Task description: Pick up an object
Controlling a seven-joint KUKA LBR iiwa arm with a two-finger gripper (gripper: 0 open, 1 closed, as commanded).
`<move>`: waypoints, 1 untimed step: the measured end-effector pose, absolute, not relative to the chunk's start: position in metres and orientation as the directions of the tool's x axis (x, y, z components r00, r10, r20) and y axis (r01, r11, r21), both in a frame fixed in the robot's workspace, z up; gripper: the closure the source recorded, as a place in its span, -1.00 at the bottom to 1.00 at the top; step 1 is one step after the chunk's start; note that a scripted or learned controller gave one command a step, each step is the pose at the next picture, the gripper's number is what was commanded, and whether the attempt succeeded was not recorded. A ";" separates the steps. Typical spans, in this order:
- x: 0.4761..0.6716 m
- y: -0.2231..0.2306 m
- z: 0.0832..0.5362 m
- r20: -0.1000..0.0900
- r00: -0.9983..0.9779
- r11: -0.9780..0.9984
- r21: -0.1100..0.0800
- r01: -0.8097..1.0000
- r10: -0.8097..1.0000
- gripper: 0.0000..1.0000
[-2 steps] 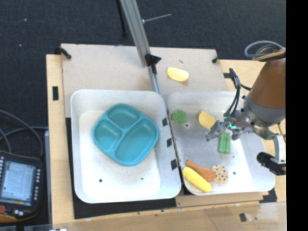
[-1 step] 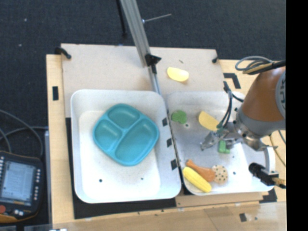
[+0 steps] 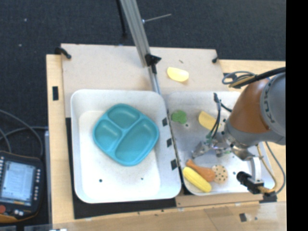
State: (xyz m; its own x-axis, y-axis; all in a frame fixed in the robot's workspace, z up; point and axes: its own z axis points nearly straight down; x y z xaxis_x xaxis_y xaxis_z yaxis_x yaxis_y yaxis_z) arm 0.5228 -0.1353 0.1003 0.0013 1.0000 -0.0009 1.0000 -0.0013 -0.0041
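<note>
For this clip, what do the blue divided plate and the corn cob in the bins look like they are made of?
The blue divided plate looks like moulded plastic: one even turquoise colour, rounded compartment ridges and a soft sheen. The corn cob seems to be a plastic or rubber toy: flat, saturated yellow with a smooth surface, though the picture is too coarse to tell hard from soft. Both lie in white bins that look like matte plastic.
</note>
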 end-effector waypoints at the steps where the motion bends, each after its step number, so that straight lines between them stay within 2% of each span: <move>1: 0.523 -0.135 0.101 0.002 0.001 -0.001 0.000 1.000 1.000 -1.00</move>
State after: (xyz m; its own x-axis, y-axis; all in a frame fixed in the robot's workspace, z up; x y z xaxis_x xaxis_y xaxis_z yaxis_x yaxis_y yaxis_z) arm 0.5233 -0.1351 0.1007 0.0011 1.0000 0.0017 1.0000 -0.0011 0.0000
